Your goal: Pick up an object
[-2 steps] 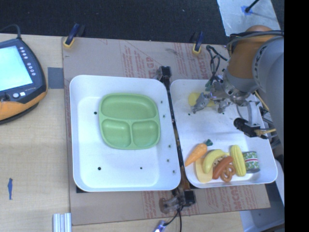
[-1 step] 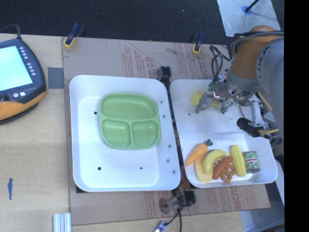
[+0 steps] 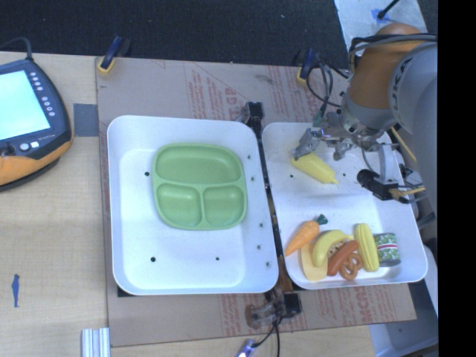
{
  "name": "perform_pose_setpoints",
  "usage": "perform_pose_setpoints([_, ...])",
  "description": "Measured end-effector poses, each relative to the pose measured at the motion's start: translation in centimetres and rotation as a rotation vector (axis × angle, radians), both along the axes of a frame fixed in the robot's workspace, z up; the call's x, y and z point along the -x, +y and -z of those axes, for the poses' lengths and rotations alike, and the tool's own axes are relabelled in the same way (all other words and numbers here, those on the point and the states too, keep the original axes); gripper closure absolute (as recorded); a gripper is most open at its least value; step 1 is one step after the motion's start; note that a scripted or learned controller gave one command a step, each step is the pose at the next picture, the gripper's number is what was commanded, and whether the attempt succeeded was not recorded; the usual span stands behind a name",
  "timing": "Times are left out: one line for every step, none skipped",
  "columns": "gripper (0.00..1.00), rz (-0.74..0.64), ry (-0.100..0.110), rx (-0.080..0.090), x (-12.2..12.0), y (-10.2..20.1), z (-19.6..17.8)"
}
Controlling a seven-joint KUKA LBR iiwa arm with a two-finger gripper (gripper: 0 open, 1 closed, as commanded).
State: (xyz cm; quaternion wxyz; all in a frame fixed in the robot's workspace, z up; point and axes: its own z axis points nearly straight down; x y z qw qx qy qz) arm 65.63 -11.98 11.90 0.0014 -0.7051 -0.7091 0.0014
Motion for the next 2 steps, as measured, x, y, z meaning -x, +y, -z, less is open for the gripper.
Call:
perform_pose_setpoints([0.00,-0.001,0.002,0.001,0.1,0.3,2.7])
perform_pose_setpoints([1.00,-0.004,0.003,0.001,0.1,0.2,1.7])
